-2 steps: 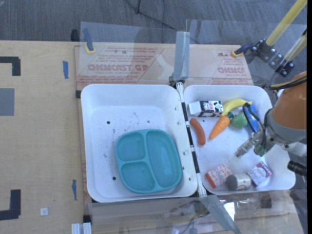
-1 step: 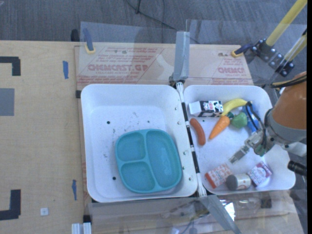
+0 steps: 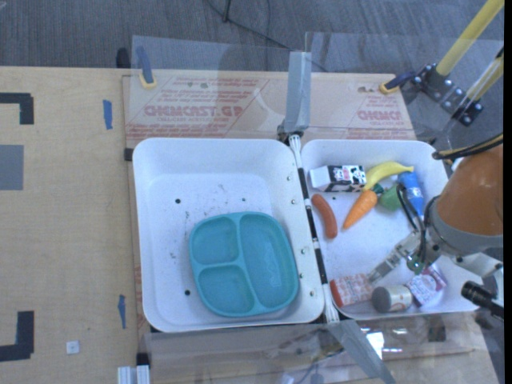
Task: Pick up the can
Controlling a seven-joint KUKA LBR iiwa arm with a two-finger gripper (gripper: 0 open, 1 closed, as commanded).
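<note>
1. One can (image 3: pixel 391 298) lies on its side at the near edge of the right bin (image 3: pixel 320 154), grey end facing us, just beside a flat red-and-white packet (image 3: pixel 350 288) on its left and a small pink-and-white packet (image 3: pixel 428 285) on its right.
2. We judge it tipped over, so a grasp would need to come across its round body, not its ends.
3. We see the gripper (image 3: pixel 400 259) low in the right bin, just above and beside the can, apart from it; nothing sits between the fingers.
4. We cannot tell how far apart the fingers stand; they blur into the arm and clutter.
5. We see the arm (image 3: pixel 472 206) reaching in from the right, its orange band over the bin's right side, hiding part of the floor there.
6. Farther back in the same bin: orange carrot (image 3: pixel 360 208), red sausage (image 3: pixel 325 215), yellow banana (image 3: pixel 388 171), black-and-white carton (image 3: pixel 338 175), blue bottle (image 3: pixel 411 190), and something green (image 3: pixel 390 199).
7. Left bin (image 3: pixel 160 174) holds a teal divided plate (image 3: pixel 242 262), well apart from the can.
8. We judge the pickup not yet done; neighbours crowd both sides of the can.
</note>
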